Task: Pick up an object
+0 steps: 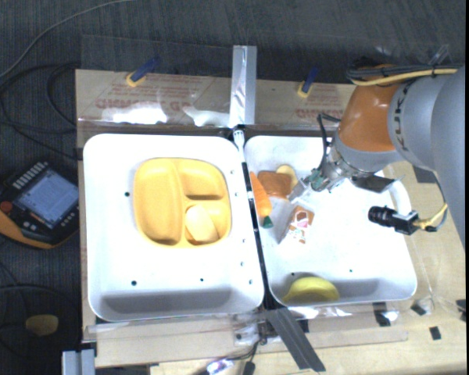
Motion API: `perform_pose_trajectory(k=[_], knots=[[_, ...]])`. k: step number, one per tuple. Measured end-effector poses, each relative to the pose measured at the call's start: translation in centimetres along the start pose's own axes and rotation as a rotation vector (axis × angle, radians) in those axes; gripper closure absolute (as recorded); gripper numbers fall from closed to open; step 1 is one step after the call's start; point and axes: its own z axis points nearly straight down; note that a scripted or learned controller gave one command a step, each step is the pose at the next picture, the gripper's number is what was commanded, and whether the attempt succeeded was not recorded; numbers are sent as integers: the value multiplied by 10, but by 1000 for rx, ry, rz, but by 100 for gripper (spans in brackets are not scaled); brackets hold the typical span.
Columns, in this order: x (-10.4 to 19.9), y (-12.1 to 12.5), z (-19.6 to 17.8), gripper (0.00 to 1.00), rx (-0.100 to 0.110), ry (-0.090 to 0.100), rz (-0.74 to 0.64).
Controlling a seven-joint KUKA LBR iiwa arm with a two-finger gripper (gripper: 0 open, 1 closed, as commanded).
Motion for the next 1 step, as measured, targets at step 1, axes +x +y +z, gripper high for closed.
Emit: perform_pose_trajectory(k=[1], knots=[[29,-12,-31,100,8,5,25]])
